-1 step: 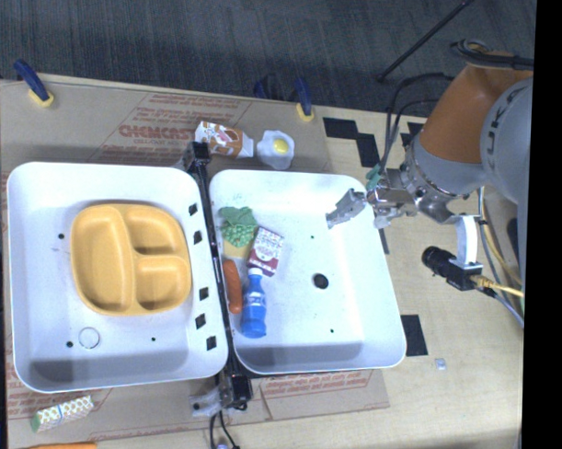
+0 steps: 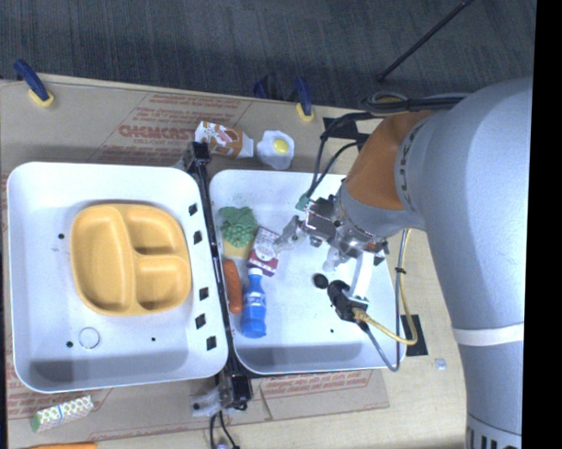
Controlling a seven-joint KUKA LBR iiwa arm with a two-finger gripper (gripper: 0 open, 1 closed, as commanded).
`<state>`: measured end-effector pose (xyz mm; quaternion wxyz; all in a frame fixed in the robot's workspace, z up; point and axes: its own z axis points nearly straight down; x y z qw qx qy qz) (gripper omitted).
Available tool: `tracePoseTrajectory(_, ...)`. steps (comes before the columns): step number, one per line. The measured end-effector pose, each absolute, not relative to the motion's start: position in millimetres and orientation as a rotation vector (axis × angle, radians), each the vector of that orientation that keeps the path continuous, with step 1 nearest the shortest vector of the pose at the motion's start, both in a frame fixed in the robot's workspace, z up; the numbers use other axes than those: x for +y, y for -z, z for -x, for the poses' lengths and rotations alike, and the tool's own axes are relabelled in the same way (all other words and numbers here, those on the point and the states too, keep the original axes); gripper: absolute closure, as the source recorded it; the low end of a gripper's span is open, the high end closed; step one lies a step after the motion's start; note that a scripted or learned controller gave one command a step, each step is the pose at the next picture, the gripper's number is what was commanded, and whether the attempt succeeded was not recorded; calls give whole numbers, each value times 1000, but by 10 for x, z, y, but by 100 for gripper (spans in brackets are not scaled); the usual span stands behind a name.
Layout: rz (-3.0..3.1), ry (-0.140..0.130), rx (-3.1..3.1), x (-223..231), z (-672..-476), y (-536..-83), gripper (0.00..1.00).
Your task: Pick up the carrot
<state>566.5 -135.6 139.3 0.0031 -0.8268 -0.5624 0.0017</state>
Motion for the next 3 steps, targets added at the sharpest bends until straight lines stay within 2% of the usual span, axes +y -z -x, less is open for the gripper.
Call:
tracePoseTrajectory(1,2557,-3,-1816,-67,-5778,-1915,0)
tracePoseTrajectory(2,2408,-2,-2016,-523,-6498,-2611,0)
tracePoseTrajectory(3,2395,-8,-2027,-505,-6497,-2707,100)
